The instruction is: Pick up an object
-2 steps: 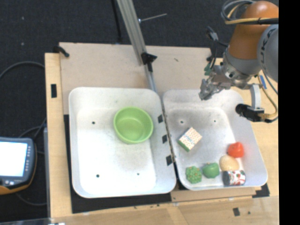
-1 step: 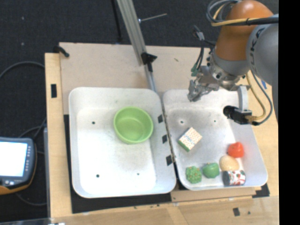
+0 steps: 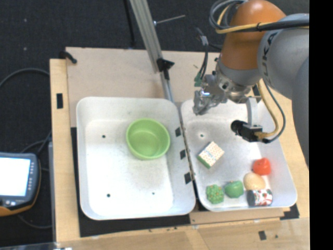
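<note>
two white bins (image 3: pixel 93 139), one green bowl (image 3: pixel 148 138), six small objects (image 3: pixel 210 154)

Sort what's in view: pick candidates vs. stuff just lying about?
Job:
gripper, over the right bin
patterned block
orange toy
cream egg
red-and-white can
green ball
bumpy green toy
green bowl, in the left bin

Lying about:
metal pole
handheld screen

Matt green plastic bowl (image 3: pixel 148 138), smooth speckled white plastic bins (image 3: pixel 99 191), glossy orange band (image 3: pixel 250 30), ribbed metal pole (image 3: pixel 148 27)
</note>
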`<act>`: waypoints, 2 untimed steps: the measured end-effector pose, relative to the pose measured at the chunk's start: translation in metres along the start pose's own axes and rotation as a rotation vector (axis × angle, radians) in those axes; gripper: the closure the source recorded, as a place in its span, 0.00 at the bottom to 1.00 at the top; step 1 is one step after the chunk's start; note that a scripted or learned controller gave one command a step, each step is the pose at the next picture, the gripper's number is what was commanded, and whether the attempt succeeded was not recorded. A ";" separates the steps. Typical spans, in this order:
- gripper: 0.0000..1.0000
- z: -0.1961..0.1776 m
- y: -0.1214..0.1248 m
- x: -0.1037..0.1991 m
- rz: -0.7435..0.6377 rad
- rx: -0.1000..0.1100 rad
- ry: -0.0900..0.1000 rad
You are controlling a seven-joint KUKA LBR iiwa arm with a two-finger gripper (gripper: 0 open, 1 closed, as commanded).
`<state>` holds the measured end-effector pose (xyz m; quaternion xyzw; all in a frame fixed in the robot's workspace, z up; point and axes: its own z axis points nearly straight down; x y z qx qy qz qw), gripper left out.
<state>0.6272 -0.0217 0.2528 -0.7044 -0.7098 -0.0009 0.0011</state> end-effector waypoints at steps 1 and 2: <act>1.00 -0.008 -0.015 0.049 0.000 0.002 0.000; 1.00 -0.006 -0.041 0.097 0.000 0.002 -0.001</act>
